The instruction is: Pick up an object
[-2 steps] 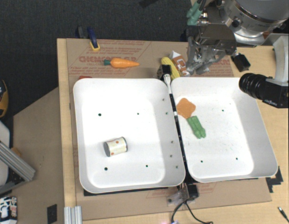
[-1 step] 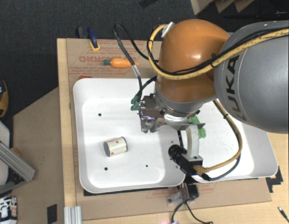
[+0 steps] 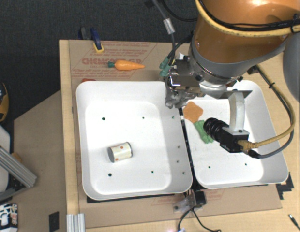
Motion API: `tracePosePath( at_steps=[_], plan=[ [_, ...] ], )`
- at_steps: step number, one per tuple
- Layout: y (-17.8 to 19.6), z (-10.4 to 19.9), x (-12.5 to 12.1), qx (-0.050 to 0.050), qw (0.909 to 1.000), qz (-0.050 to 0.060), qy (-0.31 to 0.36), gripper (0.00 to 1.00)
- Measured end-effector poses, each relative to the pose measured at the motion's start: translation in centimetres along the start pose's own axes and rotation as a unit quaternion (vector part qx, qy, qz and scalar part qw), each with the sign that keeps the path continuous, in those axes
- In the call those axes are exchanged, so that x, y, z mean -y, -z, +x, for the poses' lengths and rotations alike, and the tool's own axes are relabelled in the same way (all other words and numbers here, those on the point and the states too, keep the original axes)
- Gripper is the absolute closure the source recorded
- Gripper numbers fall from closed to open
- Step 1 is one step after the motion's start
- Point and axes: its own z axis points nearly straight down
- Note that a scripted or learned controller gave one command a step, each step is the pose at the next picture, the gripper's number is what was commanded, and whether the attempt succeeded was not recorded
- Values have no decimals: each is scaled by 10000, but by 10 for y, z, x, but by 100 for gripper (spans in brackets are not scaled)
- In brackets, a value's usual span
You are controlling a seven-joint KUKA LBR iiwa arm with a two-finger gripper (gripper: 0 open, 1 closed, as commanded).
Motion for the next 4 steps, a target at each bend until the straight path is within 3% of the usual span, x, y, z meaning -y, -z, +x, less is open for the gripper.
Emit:
tracePosePath(
  at_steps=[1, 2, 3, 4],
  plan=[
    [130, 6, -1, -7, 10000, -12, 10, 100],
    [-6, 54, 3, 44, 9999, 144, 27, 100],
    [129, 80, 0, -16, 10000, 3, 22, 100],
    [122, 79, 0, 23, 10000, 76, 11, 0]
  ],
)
